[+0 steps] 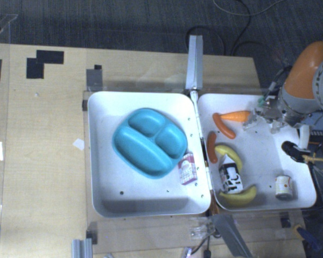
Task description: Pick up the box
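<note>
The wooden table [43,160] takes up most of what I can see, with two shallow white bins side by side on it. The left bin [105,195] and the right bin [307,195] meet at a shared middle edge.

The grey arm [312,85] comes in from the right, its orange band up by the far corner of the right bin. Its gripper [262,117] sits over the far part of the right bin, just beside the thick end of the carrot. From where I stand I cannot tell whether it is clenched or released.

A blue divided plate [149,141] lies tilted in the middle of the left bin.

In the right bin, one banana [238,196] curves along the near wall and a second banana [229,153] lies above it. A black-and-white container [231,179] stands between the two. The carrot [238,116] lies near the far wall, with a reddish sausage [224,126] touching its pointed end. Another sausage [211,145] lies along the bin's left wall.

The box [187,168], small, pink and white, is in the left bin. It sits just off the plate's near right edge, close to the wall shared with the right bin and well apart from the gripper.

A small white cylinder [283,186] rests in the right bin's near right corner.
</note>
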Motion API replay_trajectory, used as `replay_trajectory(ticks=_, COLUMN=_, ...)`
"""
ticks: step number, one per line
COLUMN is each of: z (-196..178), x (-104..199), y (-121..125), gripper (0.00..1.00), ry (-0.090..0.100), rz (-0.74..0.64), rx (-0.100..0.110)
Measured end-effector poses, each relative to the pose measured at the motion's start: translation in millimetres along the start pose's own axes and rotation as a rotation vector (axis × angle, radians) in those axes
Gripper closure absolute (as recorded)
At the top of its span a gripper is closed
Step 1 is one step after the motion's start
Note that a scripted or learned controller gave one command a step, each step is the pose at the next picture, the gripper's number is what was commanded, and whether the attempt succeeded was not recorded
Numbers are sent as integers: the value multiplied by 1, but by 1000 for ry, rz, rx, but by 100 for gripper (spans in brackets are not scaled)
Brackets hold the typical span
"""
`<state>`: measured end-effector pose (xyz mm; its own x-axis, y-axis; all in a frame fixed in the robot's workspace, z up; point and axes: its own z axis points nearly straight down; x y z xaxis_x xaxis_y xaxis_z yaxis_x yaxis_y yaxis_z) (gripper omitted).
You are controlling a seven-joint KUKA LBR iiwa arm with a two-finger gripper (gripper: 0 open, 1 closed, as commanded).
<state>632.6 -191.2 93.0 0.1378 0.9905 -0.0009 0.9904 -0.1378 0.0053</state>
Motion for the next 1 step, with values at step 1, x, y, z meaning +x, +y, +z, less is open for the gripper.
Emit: replay_trajectory(ticks=1, z=-13, x=1, y=2, gripper=100, ry=2, rz=-1, rx=-7)
